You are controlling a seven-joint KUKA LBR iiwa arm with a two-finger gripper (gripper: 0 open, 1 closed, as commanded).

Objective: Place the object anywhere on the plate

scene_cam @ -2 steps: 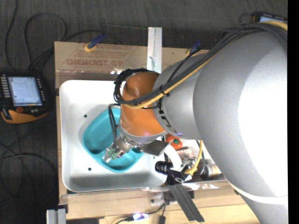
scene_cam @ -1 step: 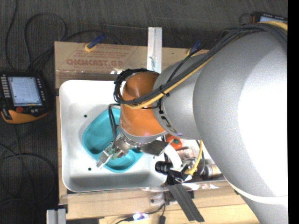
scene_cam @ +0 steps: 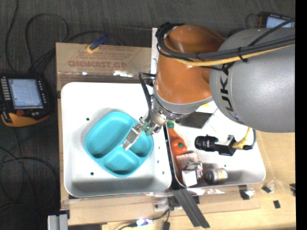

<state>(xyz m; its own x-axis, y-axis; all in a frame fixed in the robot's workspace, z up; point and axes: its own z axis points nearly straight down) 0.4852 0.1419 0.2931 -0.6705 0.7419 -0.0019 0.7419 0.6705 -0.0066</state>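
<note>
A turquoise divided plate (scene_cam: pixel 109 143) lies in the left white bin (scene_cam: pixel 76 176). My gripper (scene_cam: pixel 133 138) hangs over the plate's right side, above the ridge between its compartments. A small green bit shows at the gripper's base. I see nothing clearly held. An orange bottle (scene_cam: pixel 178 144) lies in the right bin (scene_cam: pixel 254 169), just right of the wall between the bins.
The right bin also holds a white and red box (scene_cam: pixel 190 171), a small metal can (scene_cam: pixel 217 175) and a dark flat piece (scene_cam: pixel 194 119). The arm's big grey and orange body covers the back of the right bin. A cardboard sheet (scene_cam: pixel 100 61) lies behind the left bin.
</note>
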